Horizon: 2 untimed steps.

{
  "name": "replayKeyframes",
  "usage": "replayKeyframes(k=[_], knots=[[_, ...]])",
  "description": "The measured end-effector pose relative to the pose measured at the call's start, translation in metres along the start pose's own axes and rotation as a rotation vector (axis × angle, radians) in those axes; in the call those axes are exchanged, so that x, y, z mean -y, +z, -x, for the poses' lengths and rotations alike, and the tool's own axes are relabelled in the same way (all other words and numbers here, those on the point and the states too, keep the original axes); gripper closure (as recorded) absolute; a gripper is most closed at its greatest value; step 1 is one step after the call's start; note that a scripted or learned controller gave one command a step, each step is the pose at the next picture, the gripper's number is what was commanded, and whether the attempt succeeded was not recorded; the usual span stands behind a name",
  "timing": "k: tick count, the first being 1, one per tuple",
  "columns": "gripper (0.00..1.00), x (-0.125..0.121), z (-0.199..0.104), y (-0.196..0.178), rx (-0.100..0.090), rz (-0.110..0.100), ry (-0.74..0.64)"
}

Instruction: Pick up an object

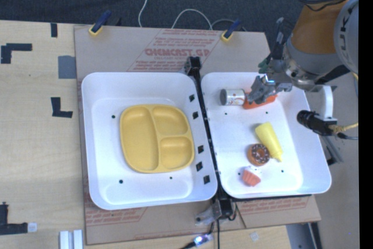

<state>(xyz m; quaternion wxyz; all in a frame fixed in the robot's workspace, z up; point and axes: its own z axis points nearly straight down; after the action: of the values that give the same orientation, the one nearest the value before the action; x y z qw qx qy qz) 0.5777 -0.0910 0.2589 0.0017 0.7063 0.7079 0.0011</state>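
From the camera view, I stand over the bench and take the right bin (291, 181) as my landmark. The gripper (263, 89) hangs low over the far part of this bin, close to its far rim, and just under its tip lies a flat orange piece (260, 102). A small silver can (233, 97) lies on its side just beside that piece, toward the wall between the two bins. I cannot tell if the claw is released or clenched, because the wrist hides it from here, so I also cannot say that anything is grasped.

My judgement is that the step in hand is the reach or the grasp itself, at the orange piece. The next move calls for a firm closing on it and a straight lift, then a look to see if it really comes up.

In the near half of the right bin are a yellow cone-shaped toy (270, 138), a round brown donut toy (257, 154) touching it, and a small pink cupcake toy (251, 176). These are well apart from the claw. The can is the near neighbour and may get pushed. The left bin (99, 143) holds a yellow divided plate (156, 137).
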Motion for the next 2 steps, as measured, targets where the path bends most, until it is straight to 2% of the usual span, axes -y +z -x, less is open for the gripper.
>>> replayKeyframes(k=[1, 2], knots=[[1.0, -0.011, -0.053, 0.019, -0.002, -0.007, -0.003], [1.0, -0.022, -0.102, 0.015, -0.002, -0.005, -0.004]])
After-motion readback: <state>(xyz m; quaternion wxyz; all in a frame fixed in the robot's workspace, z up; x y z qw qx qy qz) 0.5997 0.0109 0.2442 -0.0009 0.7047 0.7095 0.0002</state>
